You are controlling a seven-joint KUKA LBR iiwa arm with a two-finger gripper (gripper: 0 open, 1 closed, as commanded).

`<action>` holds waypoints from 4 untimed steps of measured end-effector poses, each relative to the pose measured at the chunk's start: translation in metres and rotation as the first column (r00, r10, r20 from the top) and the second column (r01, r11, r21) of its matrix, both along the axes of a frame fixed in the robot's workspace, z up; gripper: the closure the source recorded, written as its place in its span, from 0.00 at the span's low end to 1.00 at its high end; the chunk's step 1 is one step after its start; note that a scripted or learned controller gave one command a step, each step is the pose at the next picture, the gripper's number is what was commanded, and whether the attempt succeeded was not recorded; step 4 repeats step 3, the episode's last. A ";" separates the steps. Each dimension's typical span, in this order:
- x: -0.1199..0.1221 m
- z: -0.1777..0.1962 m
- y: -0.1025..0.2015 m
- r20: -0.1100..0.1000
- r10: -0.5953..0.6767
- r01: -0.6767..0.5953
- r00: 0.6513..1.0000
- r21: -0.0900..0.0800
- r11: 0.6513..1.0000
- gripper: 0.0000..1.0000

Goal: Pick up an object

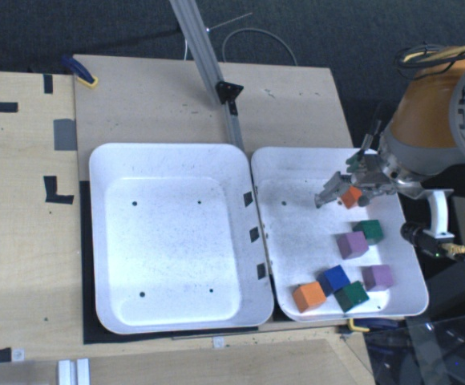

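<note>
My gripper (343, 196) hangs over the upper part of the right bin (297, 175), reaching in from the right. A small red-orange block (350, 198) sits between its fingers, partly hidden by them, and the gripper is shut on it. Below it in the same bin lie a green block (369, 231) and a purple block (351, 244). Nearer the front wall are an orange block (309, 296), a blue block (335, 279), a dark green block (351, 296) and a second purple block (377, 277).
The left bin (104, 167) stands beside the right one, their rims touching. A slanted metal bar (204, 50) runs from the top down to the gap between the bins. The arm's orange band (429, 123) looms at the right edge.
</note>
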State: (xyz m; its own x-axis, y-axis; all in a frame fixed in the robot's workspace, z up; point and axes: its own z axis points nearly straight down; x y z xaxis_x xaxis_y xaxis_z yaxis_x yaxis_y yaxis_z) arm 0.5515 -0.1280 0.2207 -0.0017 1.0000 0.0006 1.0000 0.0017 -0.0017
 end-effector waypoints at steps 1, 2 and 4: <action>0.005 -0.120 0.001 -0.008 -0.001 0.001 1.000 0.000 1.000 0.00; -0.055 -0.062 -0.017 0.000 -0.004 0.004 1.000 -0.002 1.000 0.00; -0.069 0.038 -0.072 0.009 -0.005 0.005 1.000 -0.006 1.000 0.00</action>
